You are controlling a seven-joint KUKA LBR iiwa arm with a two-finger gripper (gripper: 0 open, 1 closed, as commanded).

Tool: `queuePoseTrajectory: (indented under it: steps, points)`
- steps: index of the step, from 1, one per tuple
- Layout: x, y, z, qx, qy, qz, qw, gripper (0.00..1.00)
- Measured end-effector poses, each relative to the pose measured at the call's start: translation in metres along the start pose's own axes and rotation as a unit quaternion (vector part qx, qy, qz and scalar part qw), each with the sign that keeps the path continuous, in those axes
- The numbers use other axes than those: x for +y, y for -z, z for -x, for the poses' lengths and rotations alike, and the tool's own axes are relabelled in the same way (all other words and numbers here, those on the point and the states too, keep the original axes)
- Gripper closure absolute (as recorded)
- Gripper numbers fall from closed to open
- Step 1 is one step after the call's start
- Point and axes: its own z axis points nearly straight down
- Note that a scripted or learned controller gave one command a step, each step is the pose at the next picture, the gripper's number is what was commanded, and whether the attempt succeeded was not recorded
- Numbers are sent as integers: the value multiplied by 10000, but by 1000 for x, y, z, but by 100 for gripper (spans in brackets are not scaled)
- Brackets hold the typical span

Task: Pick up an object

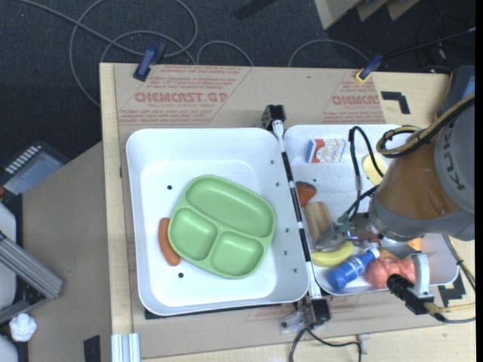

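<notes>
My gripper (337, 234) is low in the right bin (302, 138), under the grey arm with its orange band (411, 191). It sits just above a yellow banana (332, 257) and beside a tan wooden block (318, 219). A blue bottle with a white cap (350, 271) lies right of the banana, with a pink-orange toy (389, 270) beyond it. An orange-red piece (305, 193) lies near the bin's left wall. A small white box with red and blue print (325, 151) rests at the far end. The arm hides much of the bin's right side.
The left bin (151, 164) holds a green divided plate (220, 225) and an orange sausage-shaped toy (167, 242) at the plate's left edge. A yellow object (370, 165) peeks out behind the arm. Black cables (362, 153) loop over the right bin. Clamps sit between the bins.
</notes>
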Motion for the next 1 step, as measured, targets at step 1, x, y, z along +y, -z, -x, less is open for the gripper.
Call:
queuePoseTrajectory:
  steps: [1]
  points:
    - [0,0,3,-6,-4,10,10000,0]
